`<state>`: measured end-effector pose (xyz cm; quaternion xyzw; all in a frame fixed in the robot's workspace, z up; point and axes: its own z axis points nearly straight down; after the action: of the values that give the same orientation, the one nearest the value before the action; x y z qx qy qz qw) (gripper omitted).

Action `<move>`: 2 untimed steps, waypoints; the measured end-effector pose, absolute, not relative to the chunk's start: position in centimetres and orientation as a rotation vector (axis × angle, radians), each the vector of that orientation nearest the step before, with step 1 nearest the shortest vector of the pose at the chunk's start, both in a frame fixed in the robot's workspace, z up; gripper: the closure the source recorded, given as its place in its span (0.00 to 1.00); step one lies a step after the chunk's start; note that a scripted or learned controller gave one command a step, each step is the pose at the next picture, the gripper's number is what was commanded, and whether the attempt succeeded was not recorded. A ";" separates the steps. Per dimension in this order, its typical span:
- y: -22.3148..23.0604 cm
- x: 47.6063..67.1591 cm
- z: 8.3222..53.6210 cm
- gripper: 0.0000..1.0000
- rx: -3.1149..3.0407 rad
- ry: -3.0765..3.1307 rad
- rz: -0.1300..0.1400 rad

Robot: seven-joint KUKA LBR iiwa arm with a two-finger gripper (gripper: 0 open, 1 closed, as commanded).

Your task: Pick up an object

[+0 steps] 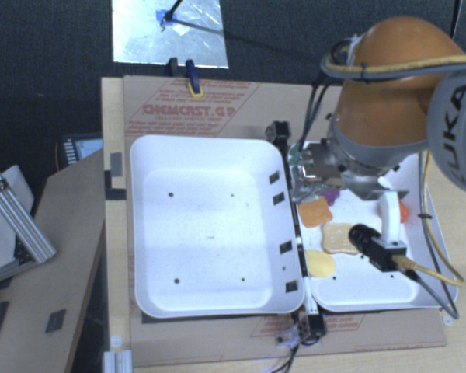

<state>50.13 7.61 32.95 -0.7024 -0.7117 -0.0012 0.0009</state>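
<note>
Hovering low over the right bin [373, 290], our gripper [314, 169] hides its grip state; we cannot tell. Nothing looks lifted yet, so the pick remains. Flat foam-like pieces lie nearby: an orange slab [316, 213], a toast-shaped slice [339, 239], a yellow round disc [321, 264].
</note>
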 end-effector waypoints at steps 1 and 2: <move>11.3 48.7 50.1 1.00 -2.219 -2.238 -0.031; 17.3 51.8 46.4 1.00 -2.211 -2.231 -0.001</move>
<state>51.77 17.32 46.44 -0.7039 -0.7103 -0.0003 0.0005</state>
